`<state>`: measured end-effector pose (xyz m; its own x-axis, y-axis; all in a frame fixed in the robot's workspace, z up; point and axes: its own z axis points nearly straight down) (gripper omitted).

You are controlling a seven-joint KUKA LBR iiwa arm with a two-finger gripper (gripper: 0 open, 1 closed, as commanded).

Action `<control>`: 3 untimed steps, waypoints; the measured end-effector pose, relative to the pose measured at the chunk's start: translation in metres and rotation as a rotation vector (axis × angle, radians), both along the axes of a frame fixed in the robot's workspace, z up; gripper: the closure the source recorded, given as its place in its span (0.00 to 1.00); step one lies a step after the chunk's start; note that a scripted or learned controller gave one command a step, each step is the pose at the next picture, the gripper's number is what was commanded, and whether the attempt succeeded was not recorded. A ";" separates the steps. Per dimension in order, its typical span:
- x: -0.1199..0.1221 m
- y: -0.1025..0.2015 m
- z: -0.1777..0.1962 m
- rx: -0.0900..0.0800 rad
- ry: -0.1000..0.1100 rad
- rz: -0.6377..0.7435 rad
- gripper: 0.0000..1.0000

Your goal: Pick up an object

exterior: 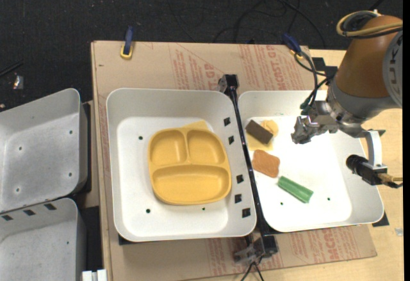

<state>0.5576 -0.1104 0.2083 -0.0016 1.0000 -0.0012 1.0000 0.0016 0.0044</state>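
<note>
In the right bin (333, 206) lie a dark brown block (259, 131) resting on a pale yellow piece (271, 127), an orange-brown slab (266, 162) below them, and a green bar (295, 189) toward the front. My gripper (302, 131) hangs over the upper middle of this bin, to the right of the brown block and apart from it. Nothing shows between its fingers. The arm's orange band (365, 59) sits above it at the right.
The left bin (125, 164) holds a yellow divided tray (189, 166). A black divider strip (240, 152) runs between the bins. Cables and a black connector (362, 168) hang at the right bin's right edge. Grey panels (38, 145) lie at the far left.
</note>
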 end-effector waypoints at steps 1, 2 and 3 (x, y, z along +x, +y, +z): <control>-0.004 -0.008 0.058 -0.001 -0.002 0.000 1.00; -0.004 0.055 0.050 0.002 0.005 0.007 1.00; -0.006 0.110 0.036 0.003 0.006 0.007 1.00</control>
